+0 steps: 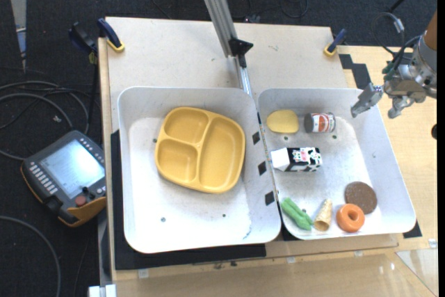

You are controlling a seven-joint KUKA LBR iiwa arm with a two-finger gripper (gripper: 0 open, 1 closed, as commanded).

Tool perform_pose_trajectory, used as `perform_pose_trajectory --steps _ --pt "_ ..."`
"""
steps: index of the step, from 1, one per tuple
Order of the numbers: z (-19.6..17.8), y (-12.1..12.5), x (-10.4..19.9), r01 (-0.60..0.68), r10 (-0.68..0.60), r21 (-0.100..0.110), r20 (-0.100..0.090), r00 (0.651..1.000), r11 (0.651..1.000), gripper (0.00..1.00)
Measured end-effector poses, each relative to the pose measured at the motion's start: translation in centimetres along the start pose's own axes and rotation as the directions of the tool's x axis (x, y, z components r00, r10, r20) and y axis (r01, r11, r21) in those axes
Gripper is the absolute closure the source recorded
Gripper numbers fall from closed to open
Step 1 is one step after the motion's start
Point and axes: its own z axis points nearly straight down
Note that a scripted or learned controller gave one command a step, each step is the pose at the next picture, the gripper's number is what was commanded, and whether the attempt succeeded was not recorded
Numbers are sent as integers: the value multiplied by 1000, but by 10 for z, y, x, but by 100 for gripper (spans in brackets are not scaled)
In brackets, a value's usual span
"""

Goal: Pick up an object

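No lettering is showing clearly enough to read. The small can (320, 123), lying down and to the left of the gripper (381, 102), is wearing a red and white label whose print is blurring out. The little carton (297, 158), farther below and left, is showing black patches only. The handheld screen (67, 170), far left, is glowing blank.

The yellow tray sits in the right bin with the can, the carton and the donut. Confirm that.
Not quite. The camera view shows the yellow tray alone in the left bin. The can, the carton and the donut lie in the right bin, as you said.
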Motion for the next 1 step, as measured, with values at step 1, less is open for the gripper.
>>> perform_pose_trajectory --steps 1 --pt "0 0 0 0 0 0 0 1000 1000 0"
